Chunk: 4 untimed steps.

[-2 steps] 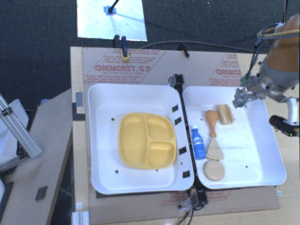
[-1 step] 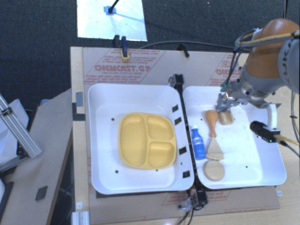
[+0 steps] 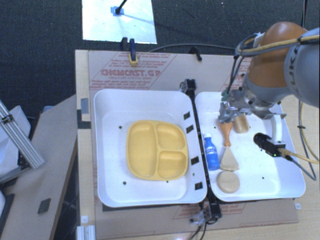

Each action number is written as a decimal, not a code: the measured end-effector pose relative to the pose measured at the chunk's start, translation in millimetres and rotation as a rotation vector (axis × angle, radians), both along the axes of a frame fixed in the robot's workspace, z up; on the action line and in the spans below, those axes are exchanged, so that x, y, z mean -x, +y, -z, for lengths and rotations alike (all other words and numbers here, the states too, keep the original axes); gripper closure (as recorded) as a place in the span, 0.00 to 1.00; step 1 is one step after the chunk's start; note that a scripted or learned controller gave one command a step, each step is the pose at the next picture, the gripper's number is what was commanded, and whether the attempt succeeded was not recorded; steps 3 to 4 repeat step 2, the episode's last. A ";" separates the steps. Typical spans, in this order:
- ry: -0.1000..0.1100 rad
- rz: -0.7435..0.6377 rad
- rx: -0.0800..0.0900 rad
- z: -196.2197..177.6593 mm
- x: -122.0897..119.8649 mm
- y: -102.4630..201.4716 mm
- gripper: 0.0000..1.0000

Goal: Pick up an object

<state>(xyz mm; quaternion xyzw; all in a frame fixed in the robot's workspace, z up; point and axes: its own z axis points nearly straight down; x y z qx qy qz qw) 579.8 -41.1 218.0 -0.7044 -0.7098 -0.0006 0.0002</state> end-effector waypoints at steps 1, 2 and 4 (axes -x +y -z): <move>0.000 0.001 0.001 5.7 11.2 56.4 1.00; -0.001 -0.002 -0.001 7.3 13.2 113.3 1.00; -0.001 -0.002 -0.001 7.3 13.2 113.3 1.00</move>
